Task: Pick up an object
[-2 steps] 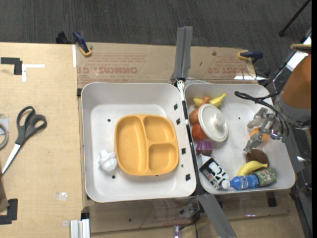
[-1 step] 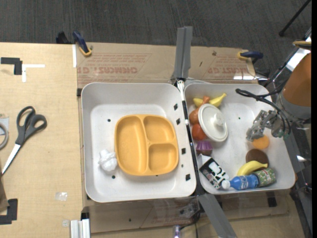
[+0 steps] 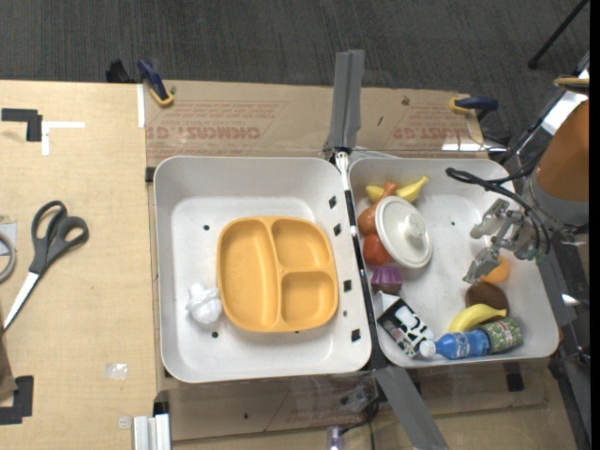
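Observation:
My gripper (image 3: 472,253) hangs over the right bin (image 3: 441,212), near its right side, with its two fingers spread open and nothing between them. An orange fruit (image 3: 499,271) lies just right of the lower fingertip. Below that sit a brown object (image 3: 487,295), a yellow banana (image 3: 472,317) and a blue bottle (image 3: 462,346) with a green end. On the bin's left side stands a red pot with a white lid (image 3: 404,232); yellow toy food (image 3: 397,191) lies behind it, and a purple piece (image 3: 386,277) and a black-and-white box (image 3: 405,327) lie in front.
The left bin (image 3: 178,251) holds a yellow divided plate (image 3: 278,273) and a crumpled white thing (image 3: 202,303). Scissors (image 3: 45,244) lie on the bench far left. A grey bar (image 3: 347,101) rises between the bins at the back. Dark cables (image 3: 487,178) run by the arm.

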`<control>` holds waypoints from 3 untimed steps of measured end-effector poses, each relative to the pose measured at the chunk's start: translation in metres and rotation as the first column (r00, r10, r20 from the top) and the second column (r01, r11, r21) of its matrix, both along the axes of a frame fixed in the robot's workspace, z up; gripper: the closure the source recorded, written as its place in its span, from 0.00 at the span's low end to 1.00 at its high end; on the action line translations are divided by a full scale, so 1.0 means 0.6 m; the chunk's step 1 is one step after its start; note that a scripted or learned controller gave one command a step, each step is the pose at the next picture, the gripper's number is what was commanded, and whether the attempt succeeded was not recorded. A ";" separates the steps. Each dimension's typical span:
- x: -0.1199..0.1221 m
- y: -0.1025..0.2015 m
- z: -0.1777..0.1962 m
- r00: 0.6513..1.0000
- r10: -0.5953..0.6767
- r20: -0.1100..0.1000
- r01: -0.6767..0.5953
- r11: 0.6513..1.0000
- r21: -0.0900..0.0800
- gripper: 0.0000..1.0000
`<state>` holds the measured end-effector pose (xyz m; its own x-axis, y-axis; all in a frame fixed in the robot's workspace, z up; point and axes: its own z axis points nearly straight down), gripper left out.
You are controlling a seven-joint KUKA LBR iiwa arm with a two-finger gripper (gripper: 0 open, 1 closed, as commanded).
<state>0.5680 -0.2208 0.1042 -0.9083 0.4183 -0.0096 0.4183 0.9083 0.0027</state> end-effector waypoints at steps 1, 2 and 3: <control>-0.119 0.000 0.003 0.989 -0.140 0.050 0.141 0.990 -0.006 0.00; -0.113 -0.001 -0.005 0.968 -0.248 0.031 0.248 0.969 0.001 0.00; -0.124 0.000 -0.018 0.938 -0.347 -0.002 0.347 0.938 0.003 0.00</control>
